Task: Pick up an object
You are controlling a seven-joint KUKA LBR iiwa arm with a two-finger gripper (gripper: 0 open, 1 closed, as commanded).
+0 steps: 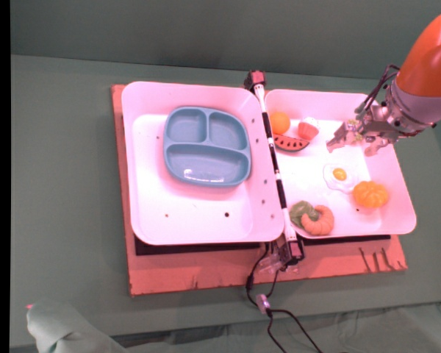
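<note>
Above the right bin (397, 197), the gripper (350, 137) hangs with jaws spread, holding nothing. A fried egg (339, 176) lies just below it mid-bin; an orange pumpkin (370, 194) sits by the right edge.

Grey arm (426, 98), orange band

A dull green cloth (66, 197) covers the bench and runs up behind it as a backdrop. An orange-red board (206, 274) lies flat on it, with a black cable (279, 322) trailing off toward the front edge.
</note>
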